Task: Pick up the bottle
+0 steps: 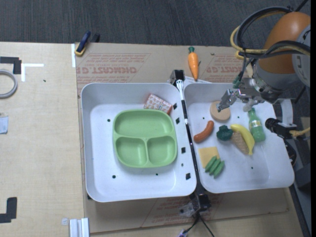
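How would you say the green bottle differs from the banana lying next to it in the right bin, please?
The bottle is green and fairly straight, while the banana is yellow and curved. The bottle lies nearer the bin's right wall, the banana on its left, toward the broccoli. The bottle's cap end points up toward the pincer, while the banana runs slantwise, down and to the right. Both lie flat in the right bin, side by side, and neither is held.

Green bottle [255, 126], yellow banana [245, 136], green tray [145, 138].
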{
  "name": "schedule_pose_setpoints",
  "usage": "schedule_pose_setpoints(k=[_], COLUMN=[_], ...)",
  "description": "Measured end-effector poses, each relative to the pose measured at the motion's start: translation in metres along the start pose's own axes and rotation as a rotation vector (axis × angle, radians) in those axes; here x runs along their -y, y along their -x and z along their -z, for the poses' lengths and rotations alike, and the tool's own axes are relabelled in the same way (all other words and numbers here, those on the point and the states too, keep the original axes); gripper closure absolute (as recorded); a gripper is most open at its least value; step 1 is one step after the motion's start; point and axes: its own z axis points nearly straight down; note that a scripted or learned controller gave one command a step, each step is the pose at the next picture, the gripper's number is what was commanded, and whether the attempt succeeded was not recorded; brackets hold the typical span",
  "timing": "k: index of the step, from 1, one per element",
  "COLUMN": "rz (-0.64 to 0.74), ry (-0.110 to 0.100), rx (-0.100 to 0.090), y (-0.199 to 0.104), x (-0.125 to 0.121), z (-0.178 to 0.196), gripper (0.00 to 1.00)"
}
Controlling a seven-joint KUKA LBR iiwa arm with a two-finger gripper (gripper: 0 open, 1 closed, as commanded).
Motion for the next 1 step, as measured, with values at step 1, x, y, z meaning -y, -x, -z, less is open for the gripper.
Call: schedule_pose_setpoints(k=[1], rz=[0.0], ry=[0.001], rx=[0.001], y=[0.0005], x=[-0.0004], z=[0.0096], gripper=[1.0])
